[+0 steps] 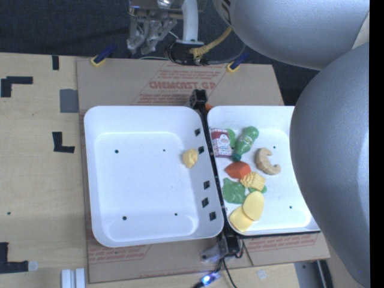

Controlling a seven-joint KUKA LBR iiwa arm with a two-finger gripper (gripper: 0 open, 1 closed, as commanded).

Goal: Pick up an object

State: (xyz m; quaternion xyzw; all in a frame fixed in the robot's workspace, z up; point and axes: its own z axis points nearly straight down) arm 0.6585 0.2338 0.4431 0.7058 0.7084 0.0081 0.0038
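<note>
The large grey arm [312, 23] enters from the right side and covers the upper right part of the view, and one more rounded link [339, 161] hides the right edge of the right bin [282, 221]. The wrist reaches far to the top, beyond both bins, so the gripper [144, 41] hangs above the dark floor behind the cardboard sheet [180, 83]. Its metal fingers [137, 39] point down, and nothing is between them; how wide they stand, I cannot tell, because this part is small and unclear.

The left bin [120, 233] holds one small yellow piece [190, 158], near its right wall. In the right bin the toys lie together near the left wall: a red and white packet [221, 144], a green bottle [245, 141], a beige curved piece [267, 161], an orange piece [237, 170], a green leaf shape [233, 191], and two yellow pieces [248, 211] at the front. All these objects lie well apart from the gripper.
</note>
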